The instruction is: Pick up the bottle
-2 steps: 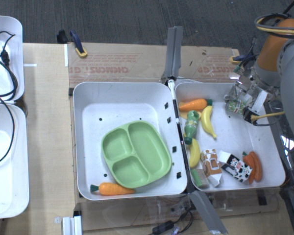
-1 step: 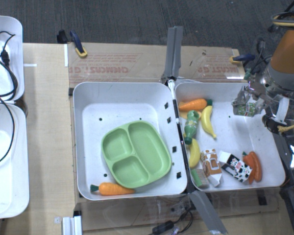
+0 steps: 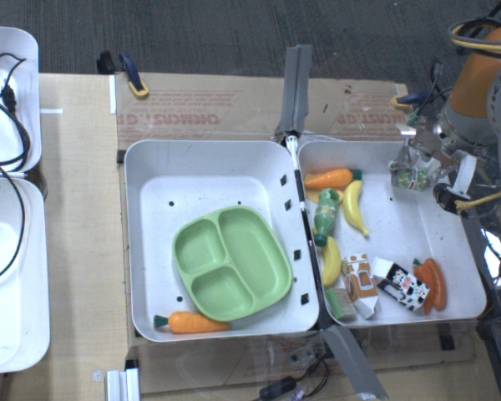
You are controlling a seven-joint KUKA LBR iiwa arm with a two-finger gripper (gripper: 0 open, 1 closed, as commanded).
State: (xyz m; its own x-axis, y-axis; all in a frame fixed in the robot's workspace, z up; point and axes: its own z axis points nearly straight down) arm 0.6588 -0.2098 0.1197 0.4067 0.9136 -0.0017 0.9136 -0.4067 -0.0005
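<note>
I read the target as the small clear-green plastic bottle (image 3: 325, 216), lying against the left wall of the right white bin (image 3: 468, 261). Taking that bottle as my landmark: a long orange carrot (image 3: 328, 179) lies just above it, a yellow banana (image 3: 353, 208) sits just to its right, and a second banana (image 3: 331, 262) touches it from below. Further below are a small brown-and-white carton (image 3: 361, 286) and a black-and-white cow-print carton (image 3: 402, 285).

The gripper (image 3: 419, 172) is well to the right of the bottle, near the bin's upper right. A crumpled clear, greenish wrapper-like thing (image 3: 412, 176) sits right at its tip, but I cannot tell whether the hand is clenched on it or released, so I won't call it a grasp.

To do this step well, I'd want whatever is at the tip cleared, then travel left above the clutter to the bottle. I judge the best approach is straight down on the bottle's middle, squeezing across its narrow width. The bin wall and the bananas leave little room, so a finger could land on a banana instead.
</note>
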